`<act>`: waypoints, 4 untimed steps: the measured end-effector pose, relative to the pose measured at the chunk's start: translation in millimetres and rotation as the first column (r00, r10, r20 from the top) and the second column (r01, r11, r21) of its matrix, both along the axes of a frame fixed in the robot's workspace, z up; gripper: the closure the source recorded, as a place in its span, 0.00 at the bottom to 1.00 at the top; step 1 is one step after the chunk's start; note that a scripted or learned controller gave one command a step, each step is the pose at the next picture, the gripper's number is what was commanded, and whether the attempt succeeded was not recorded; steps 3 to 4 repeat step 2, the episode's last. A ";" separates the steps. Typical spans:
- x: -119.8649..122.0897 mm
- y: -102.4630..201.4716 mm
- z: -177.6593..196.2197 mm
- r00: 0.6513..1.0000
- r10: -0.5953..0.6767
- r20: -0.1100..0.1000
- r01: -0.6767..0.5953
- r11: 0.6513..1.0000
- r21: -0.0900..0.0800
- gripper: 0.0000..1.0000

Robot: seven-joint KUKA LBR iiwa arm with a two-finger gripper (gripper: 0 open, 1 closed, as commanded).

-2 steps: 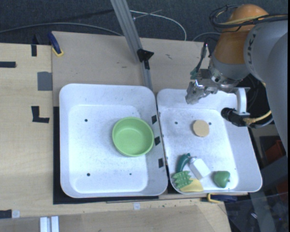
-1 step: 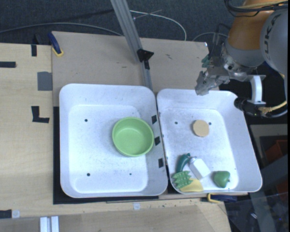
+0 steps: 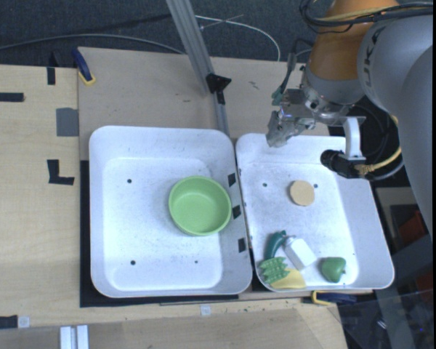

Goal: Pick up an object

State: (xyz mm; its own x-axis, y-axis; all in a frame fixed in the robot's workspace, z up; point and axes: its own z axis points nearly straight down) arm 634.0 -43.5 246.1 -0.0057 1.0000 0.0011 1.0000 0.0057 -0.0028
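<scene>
My gripper (image 3: 278, 137) hangs over the far left corner of the right bin (image 3: 363, 217), with nothing visible between its fingers. A tan round disc (image 3: 302, 193) lies in the middle of that bin, below and to the right of the gripper. At the bin's near edge sit a dark green tool-like piece (image 3: 276, 243), a white block (image 3: 301, 253), a yellow-green toy (image 3: 280, 273) and a green pepper-like object (image 3: 333, 268). A light green bowl (image 3: 199, 206) rests upright in the left bin (image 3: 116, 195).
A slanted metal pole (image 3: 196, 49) crosses behind the left bin, with a black clamp at its foot. Cables run over the dark floor at the back. The arm's black cabling (image 3: 363, 162) hangs at the right bin's far right rim.
</scene>
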 end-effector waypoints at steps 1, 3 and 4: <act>8.4 61.4 1.6 1.000 0.002 0.002 -0.002 1.000 0.001 1.00; 12.0 115.0 -16.3 1.000 0.001 -0.001 -0.001 1.000 -0.001 1.00; 12.0 115.0 -16.3 1.000 0.001 -0.001 -0.001 1.000 -0.001 1.00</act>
